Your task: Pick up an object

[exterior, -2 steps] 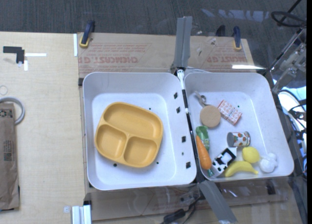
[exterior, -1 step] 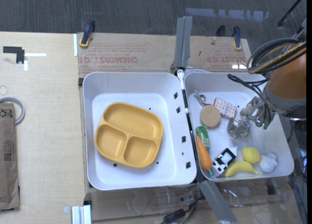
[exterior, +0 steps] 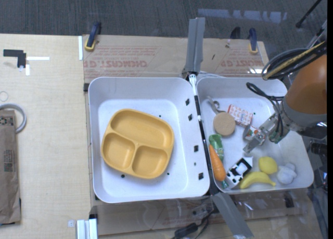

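My gripper [exterior: 252, 140] hangs over the middle of the right bin [exterior: 258, 92], its metal fingers pointing left and down, with nothing visible between them. Left of it lie a round tan disc [exterior: 225, 124] and a red-and-white packet [exterior: 240, 114]. A carrot [exterior: 217, 165] and a green packet [exterior: 217, 146] rest along the bin's left side. In front of the gripper sit a black-and-white block [exterior: 239, 171], a banana [exterior: 256, 180], a lemon [exterior: 268, 164] and a white lump [exterior: 286, 173]. A metal spoon [exterior: 212, 104] lies near the back left.
The left bin [exterior: 99, 128] holds a yellow divided plate [exterior: 138, 143]. A grey divider post [exterior: 195, 45] stands between the bins at the back. Black cables [exterior: 289, 61] loop above the arm's orange band [exterior: 310, 87] at the right.
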